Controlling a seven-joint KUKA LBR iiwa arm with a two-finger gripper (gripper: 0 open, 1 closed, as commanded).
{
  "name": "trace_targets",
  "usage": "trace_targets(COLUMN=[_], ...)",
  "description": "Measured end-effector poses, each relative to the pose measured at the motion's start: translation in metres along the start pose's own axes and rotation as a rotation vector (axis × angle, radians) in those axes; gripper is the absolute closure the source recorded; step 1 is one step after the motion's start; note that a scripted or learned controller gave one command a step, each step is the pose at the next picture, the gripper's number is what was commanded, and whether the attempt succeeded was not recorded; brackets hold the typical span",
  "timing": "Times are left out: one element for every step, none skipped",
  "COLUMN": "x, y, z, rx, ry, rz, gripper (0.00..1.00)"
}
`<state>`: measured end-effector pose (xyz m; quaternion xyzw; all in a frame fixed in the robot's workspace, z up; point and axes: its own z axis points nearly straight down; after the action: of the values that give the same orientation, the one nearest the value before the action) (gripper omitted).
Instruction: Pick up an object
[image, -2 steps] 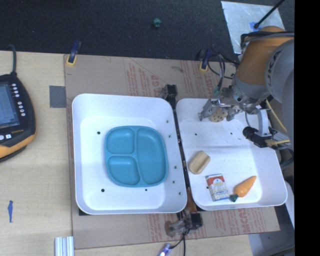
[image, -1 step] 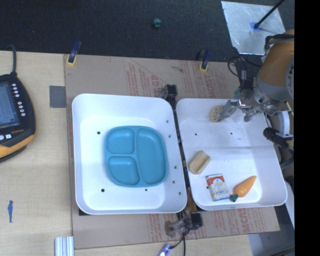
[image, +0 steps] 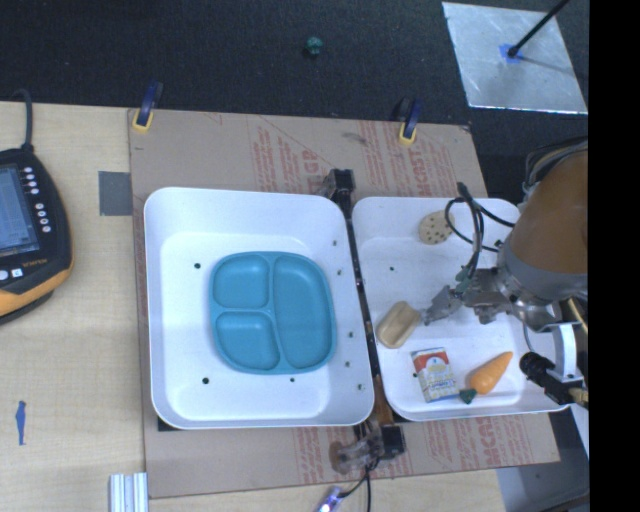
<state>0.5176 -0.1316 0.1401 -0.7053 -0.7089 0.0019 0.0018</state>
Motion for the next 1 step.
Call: trace_targets(x=[-0.0283], y=[0.0933], z=[0.0484], rx=[-0.002], ry=[0.000], rz=[0.001], gripper=[0.00])
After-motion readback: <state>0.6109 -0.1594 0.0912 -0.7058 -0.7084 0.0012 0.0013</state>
